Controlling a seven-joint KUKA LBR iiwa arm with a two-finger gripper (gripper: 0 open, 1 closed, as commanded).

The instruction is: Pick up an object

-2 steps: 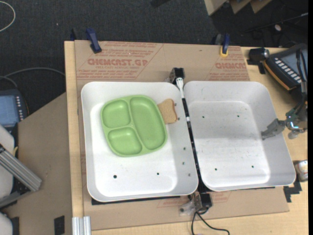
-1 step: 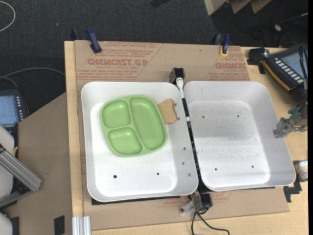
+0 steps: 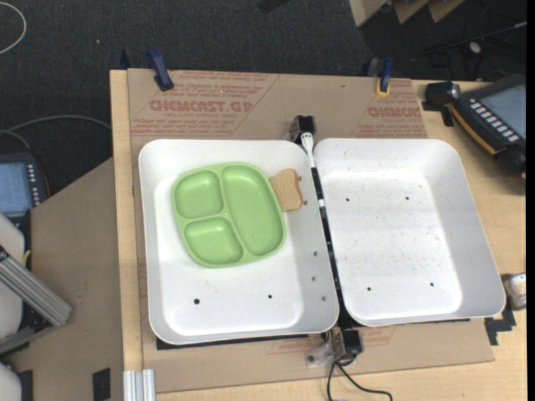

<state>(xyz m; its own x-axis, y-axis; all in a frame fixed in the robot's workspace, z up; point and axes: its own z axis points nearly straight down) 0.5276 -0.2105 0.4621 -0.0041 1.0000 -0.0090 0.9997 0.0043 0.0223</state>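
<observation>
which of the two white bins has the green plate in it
The left bin. It holds the green divided plate and a tan piece touching its right edge.

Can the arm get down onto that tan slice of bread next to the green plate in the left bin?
Probably yes. The bread slice lies flat with nothing over it. But it touches the green divided plate along its left edge, so the jaws may find little room there.

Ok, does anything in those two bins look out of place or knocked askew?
Nothing looks spilled or damaged. One small oddity: the tan slice in the left bin lies tilted against the right rim of the green divided plate rather than in a compartment.
</observation>
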